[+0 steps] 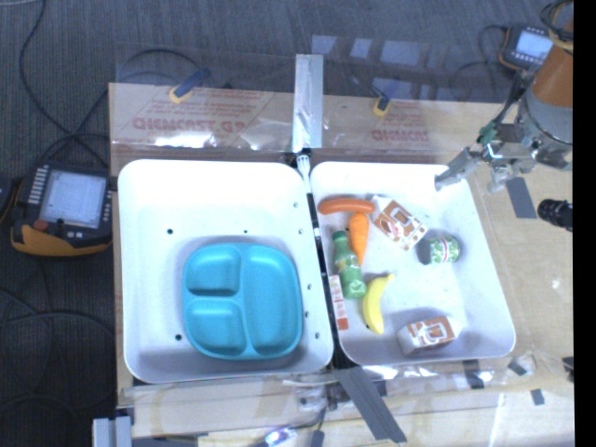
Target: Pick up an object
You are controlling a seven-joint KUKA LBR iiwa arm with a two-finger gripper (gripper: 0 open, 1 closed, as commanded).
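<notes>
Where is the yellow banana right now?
The banana lies in the right bin, just right of the green bottle and up-left of a small carton.

A blue divided plate [244, 300] sits in the left bin [140, 250] at lower left of the frame. A teach pendant [63, 208] lies on dark carpet [112, 17] at far left, cables trailing. Cardboard [214, 119] lines the bench's upper edge.

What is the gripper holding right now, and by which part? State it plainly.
Nothing. The gripper hangs above the far right corner of the right bin, with nothing between its fingers; the banana and the other items lie untouched in the bin.
</notes>
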